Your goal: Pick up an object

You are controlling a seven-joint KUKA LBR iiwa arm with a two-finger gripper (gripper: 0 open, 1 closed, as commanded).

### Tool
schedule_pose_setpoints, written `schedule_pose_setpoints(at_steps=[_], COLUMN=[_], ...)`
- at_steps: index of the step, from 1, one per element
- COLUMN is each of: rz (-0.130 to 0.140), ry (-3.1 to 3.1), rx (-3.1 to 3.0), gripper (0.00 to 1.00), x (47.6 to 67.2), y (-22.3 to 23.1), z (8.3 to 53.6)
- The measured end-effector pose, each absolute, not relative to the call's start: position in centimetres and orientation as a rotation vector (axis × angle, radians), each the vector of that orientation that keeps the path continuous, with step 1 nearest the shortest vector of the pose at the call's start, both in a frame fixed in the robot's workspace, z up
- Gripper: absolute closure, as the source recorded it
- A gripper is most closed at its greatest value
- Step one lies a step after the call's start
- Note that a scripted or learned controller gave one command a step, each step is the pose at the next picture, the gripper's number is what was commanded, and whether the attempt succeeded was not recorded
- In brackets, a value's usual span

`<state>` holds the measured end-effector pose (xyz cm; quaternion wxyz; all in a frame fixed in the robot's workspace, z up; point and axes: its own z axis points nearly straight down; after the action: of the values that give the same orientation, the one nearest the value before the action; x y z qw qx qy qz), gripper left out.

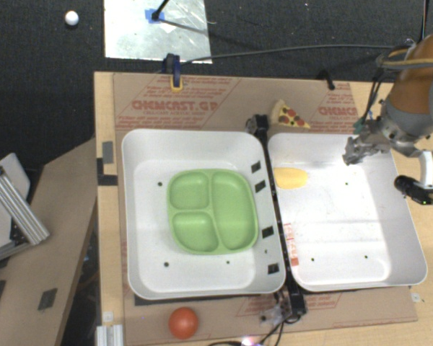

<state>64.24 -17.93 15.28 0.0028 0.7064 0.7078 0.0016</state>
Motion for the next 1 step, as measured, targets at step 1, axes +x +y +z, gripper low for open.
schedule_pose_setpoints(at_steps=[1], rz=[0.006], ry=[2.223], rx=[2.212], gripper=[1.00], x=[64.17], y=[-17.69], z=[19.79])
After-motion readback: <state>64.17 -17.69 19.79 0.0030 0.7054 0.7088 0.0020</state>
